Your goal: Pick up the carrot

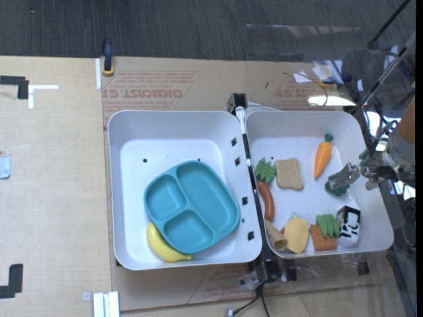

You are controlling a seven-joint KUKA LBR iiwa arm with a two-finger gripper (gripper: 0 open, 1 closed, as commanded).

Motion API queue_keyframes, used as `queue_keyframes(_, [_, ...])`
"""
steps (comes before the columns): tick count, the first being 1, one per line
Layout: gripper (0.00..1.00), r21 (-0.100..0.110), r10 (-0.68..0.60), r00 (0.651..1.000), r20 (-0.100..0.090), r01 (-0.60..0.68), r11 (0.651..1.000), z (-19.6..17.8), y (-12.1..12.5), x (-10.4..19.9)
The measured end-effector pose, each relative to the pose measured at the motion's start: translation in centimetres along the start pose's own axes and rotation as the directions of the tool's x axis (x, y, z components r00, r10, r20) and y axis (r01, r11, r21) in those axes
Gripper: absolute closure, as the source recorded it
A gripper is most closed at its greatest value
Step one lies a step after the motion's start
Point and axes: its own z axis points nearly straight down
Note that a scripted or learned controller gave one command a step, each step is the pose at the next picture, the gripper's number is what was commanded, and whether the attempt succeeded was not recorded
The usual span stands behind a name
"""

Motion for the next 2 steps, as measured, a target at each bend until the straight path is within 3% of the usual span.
queue_keyframes(1, [0.0, 0.0, 0.159, 0.987, -0.019, -0.159, 0.987, 10.2, 5.7, -2.5])
queue_keyframes(2, [0.0, -0.003, 0.376, 0.927, 0.001, -0.376, 0.927, 10.2, 12.0, 0.2])
